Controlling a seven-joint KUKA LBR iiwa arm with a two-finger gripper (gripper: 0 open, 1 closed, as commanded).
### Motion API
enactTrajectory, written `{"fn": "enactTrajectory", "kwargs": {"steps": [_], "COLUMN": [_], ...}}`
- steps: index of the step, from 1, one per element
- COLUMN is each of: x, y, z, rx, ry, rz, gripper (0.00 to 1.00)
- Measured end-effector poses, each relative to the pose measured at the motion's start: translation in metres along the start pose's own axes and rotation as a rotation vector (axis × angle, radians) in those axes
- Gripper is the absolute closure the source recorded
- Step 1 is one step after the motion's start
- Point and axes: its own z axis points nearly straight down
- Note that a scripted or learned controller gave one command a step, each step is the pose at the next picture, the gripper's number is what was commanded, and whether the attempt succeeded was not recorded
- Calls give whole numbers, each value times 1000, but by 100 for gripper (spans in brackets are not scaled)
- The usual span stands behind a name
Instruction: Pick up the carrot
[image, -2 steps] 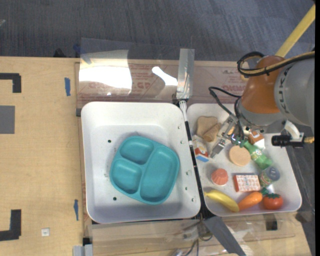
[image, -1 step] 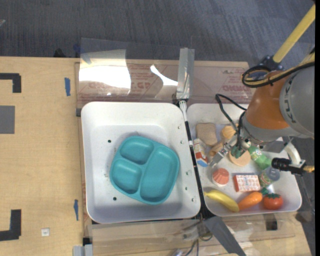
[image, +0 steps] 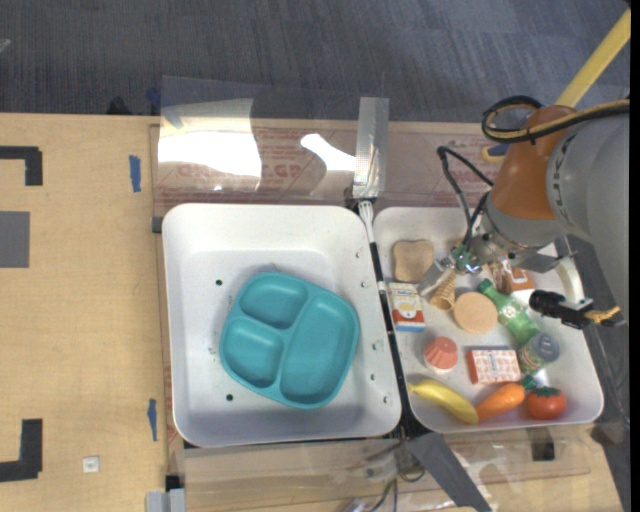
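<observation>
Hovering over the far end of the right bin, the hand is low among the toys near the bread slice and the cone; whether it is wide or narrow I cannot tell, since the wrist and cables hide it, and nothing can be seen held. The carrot lies untouched along the near edge of that bin, toward its right corner, between the banana and the tomato and touching or nearly touching both. By my reading the task is at the approach step, with the hand well apart from its target. The next move calls for a lift clear of the clutter, a shift toward the bin's near edge, and a descent lined up across the carrot's narrow body, so that neither neighbour is caught with it.

The right bin is crowded: besides those things it holds a small carton at its left edge, a round tan disc, a green bottle, a pink cup and a red-patterned box just behind the carrot. The left bin holds a teal divided tray, set slightly askew, its compartments bare. Both bins sit side by side on the desk.
</observation>
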Motion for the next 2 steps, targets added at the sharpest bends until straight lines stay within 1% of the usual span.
{"fn": "enactTrajectory", "kwargs": {"steps": [1, 2], "x": [4, 3], "y": [-38, -36], "z": [-1, -13], "rx": [0, -5], "ry": [1, -4], "rz": [313, 309], "gripper": [0, 100]}}
